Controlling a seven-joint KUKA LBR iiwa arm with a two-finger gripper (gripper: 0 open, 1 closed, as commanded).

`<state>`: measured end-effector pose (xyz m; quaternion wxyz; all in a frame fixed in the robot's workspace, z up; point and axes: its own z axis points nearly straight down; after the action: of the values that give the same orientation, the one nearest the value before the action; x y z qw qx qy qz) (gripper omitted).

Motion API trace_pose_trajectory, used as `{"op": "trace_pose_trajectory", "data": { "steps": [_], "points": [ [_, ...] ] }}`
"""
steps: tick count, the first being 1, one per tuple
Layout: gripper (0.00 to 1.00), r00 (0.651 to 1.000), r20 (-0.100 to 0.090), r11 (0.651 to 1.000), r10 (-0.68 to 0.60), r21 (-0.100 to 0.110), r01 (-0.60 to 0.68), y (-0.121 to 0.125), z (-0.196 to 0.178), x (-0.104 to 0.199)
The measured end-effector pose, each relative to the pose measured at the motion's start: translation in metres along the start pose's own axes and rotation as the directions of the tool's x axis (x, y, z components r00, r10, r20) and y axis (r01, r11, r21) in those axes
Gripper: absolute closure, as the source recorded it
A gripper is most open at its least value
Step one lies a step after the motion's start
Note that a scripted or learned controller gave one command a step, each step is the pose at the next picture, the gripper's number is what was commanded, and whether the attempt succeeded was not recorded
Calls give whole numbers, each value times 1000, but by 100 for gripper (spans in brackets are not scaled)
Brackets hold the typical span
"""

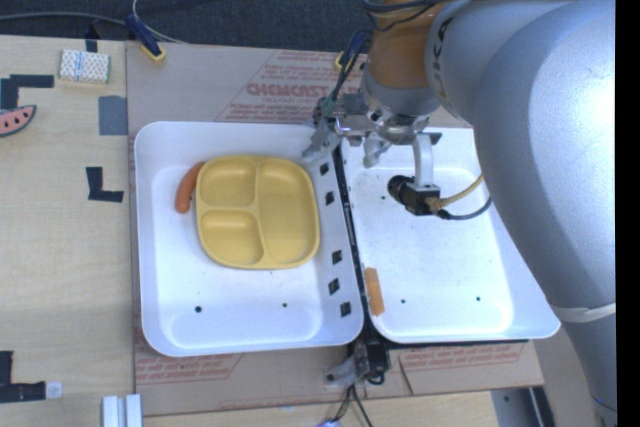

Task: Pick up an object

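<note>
My gripper hangs at the back of the bins, over the wall where the left bin meets the right bin. Its fingers stand apart, so it is open, with nothing between them. A yellow divided plate lies in the left bin, forward and left of the gripper. An orange sausage-shaped piece rests against the plate's left rim. A small orange piece lies in the right bin against its left wall, well in front of the gripper.
A black module with a yellow cable hangs off the wrist over the right bin. The grey arm covers the right bin's back right. Tape marks, a small patterned block and cables lie on the bench.
</note>
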<state>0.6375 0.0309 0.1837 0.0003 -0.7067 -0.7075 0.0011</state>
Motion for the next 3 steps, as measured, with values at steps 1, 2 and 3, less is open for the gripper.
{"op": "trace_pose_trajectory", "data": {
  "steps": [1,2,3],
  "points": [
    [0,1000,1,1000,1,-1,-1,27,0,-59],
    [100,1000,2,1000,0,0,0,27,-10,-58],
    [0,1000,3,1000,0,0,0,27,-10,-58]
  ]
}}
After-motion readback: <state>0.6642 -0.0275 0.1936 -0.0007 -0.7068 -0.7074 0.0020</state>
